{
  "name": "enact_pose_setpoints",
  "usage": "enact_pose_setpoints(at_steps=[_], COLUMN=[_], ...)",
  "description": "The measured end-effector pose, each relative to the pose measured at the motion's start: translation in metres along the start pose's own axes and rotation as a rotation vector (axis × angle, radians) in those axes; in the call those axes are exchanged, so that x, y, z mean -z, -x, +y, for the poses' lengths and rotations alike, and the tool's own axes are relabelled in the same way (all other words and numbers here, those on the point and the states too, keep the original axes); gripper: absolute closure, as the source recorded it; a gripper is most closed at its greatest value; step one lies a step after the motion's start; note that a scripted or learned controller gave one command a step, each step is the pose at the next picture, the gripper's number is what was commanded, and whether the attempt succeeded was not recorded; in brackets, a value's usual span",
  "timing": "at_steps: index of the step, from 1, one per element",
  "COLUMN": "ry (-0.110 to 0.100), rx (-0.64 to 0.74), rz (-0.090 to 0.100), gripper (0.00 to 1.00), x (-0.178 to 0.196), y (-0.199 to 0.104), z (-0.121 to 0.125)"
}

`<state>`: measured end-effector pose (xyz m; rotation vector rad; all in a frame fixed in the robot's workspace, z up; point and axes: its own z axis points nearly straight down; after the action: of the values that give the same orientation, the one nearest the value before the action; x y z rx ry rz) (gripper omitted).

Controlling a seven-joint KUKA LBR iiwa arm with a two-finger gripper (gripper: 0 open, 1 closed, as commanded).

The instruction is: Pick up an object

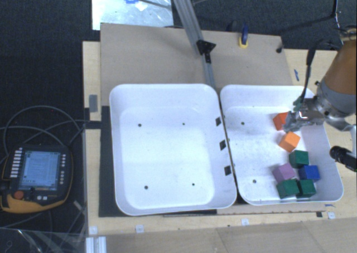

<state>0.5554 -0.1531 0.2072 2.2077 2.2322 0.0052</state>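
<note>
At the near edge of the bench, the right bin [262, 199] carries a tight cluster in its front right corner: two dark green blocks [288, 189] touching along the front wall, a blue block [309, 173] just behind them, a pale purple block [285, 171] beside the blue one, and another green block [299, 158] at the back of the group. A little farther in, apart from the cluster, a light orange block [289, 142] lies tilted on the bin floor. Just behind it the gripper [298, 119] hangs over the right side of this bin, and a darker orange block [280, 120] sits right against its left side; whether that block is between the tips or merely beside them cannot be told, nor whether the tool is apart or together. The arm [341, 87], grey with its orange band, comes in from the right. The left bin [167, 146] lies alongside, touching the right one along a seam with black clips. On the floor to the far left rests a teach pendant [36, 178] with cables around it. Beyond the bins, a slanted metal pole [189, 15] rises from the brown board [156, 51].
</note>
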Motion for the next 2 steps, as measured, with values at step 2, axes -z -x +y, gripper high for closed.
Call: enact_pose_setpoints(at_steps=[2], ry=[-0.002], rx=[0.0], rz=[0.001], gripper=[1.0], x=[-0.003], y=[-0.1], z=[0.028])
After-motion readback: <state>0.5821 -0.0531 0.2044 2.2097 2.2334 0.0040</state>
